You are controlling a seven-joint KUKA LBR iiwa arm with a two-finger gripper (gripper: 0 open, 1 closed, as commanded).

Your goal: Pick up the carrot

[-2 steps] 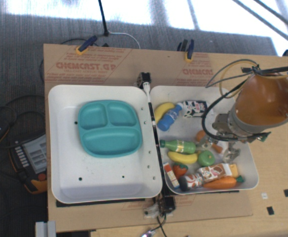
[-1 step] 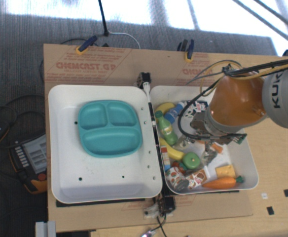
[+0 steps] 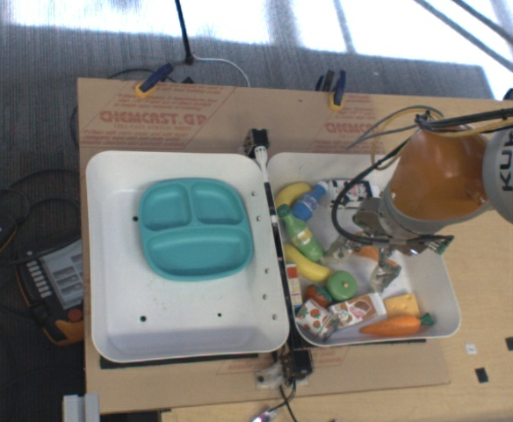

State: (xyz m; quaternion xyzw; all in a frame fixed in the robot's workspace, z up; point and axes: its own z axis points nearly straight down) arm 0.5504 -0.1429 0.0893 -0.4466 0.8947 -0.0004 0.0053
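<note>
The carrot (image 3: 392, 326), orange with a green stub at its right end, lies flat along the front wall of the right bin (image 3: 445, 310). My gripper (image 3: 363, 263) hangs over the middle of that bin, behind and slightly left of the carrot and clear of it. Its fingers (image 3: 386, 274) stand apart, open, above a small orange piece (image 3: 368, 254) on the bin floor. The arm's orange band (image 3: 437, 178) covers the bin's back right part.
The right bin also holds two bananas (image 3: 303, 263), a green bottle (image 3: 295, 231), a blue bottle (image 3: 309, 202), a green round fruit (image 3: 342, 285), a yellow wedge (image 3: 403, 304) and printed packets (image 3: 337, 313). A teal divided plate (image 3: 195, 229) sits in the left bin (image 3: 116, 315).
</note>
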